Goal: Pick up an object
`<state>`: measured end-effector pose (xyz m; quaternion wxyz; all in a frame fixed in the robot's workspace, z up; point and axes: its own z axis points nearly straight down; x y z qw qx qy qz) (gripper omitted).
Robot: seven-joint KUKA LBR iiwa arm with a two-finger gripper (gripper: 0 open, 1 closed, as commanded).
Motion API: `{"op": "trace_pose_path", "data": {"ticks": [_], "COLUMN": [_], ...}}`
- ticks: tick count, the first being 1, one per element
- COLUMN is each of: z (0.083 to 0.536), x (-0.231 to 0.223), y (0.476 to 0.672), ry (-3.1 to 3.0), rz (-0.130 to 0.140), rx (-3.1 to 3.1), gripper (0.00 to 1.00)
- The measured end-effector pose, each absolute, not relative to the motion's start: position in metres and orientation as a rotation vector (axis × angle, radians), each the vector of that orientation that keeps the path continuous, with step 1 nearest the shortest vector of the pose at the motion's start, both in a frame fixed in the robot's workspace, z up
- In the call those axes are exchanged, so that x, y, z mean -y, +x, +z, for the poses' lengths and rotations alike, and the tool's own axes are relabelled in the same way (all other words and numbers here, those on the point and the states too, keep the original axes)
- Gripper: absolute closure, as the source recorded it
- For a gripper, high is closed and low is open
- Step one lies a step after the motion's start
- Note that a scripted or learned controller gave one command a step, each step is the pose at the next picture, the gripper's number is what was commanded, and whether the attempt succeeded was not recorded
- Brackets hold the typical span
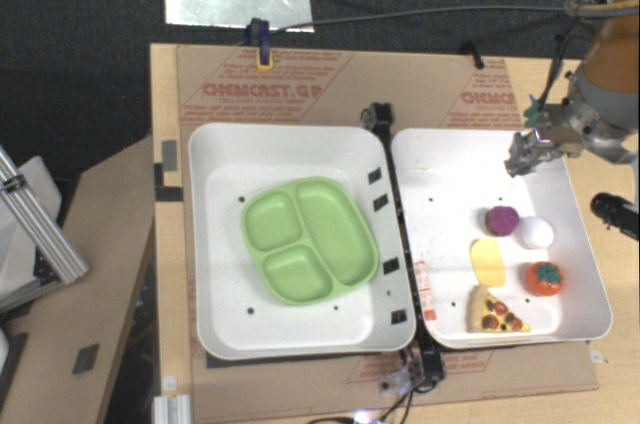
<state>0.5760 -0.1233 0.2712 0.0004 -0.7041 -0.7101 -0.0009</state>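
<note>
Gripper (pixel 524 155) over right bin's (pixel 440 212) far edge, can't tell its state. Purple ball (pixel 502 220) looks light, slippery; pinch across middle.

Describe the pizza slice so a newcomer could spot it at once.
Look in the right-hand white bin, the one without the green plate. Near its front edge lies the pizza slice, just below a yellow block and left of a tomato. It alone is a tan wedge dotted with toppings.

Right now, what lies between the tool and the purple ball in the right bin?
In the camera view, nothing: bare white bin floor separates the tool from the purple ball. The white ball sits just right of the purple one, off that line.
</note>
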Motion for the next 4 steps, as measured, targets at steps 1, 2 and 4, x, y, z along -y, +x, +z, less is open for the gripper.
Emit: {"op": "trace_pose_path", "data": {"ticks": [1, 2, 4], "z": [0.271, 0.262, 0.227], "x": [0.064, 0.016, -0.091], "y": [0.567, 0.571, 0.557], "ry": [-2.21, -2.21, -2.21], "rz": [-0.004, -0.003, -0.002], "rx": [2.232, 2.231, 2.23], "gripper": [1.0, 1.0, 1.0]}}
